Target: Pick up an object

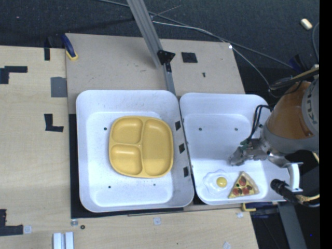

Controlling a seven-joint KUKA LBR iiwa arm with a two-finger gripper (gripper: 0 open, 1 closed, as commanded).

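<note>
Two white bins side by side on a wooden bench (31,139), with rims meeting down the middle.

In the left bin (93,185), near its centre: a yellow plate (141,147), flat, divided into three compartments (two smaller on the left, one long on the right), apart from the bin's walls.

In the right bin (212,108), close to the near wall: a toy egg (217,181) (white, with a yellow yolk) and, just beside it on the right, a pizza (244,185) slice with its tip toward the far wall. Touching or only nearly so, hard to say.

Reaching in from the right: the grey arm (306,113), with the orange band (285,121) above the wrist. At its end, the gripper (240,156), over the right bin's floor, just beyond the pizza's tip and up and to the right of the egg, apart from both. Open or closed: cannot tell (too small and dark against the wrist).

Behind the bins, a grey rail (145,25) slanting down from the top edge toward the gap between them. Beyond the bench, thin cables (207,32) across a dark floor. At the bench's far left corner, a blue and yellow clamp (70,48). Left of the bins, black tape marks (52,122) scattered on the wood.
</note>
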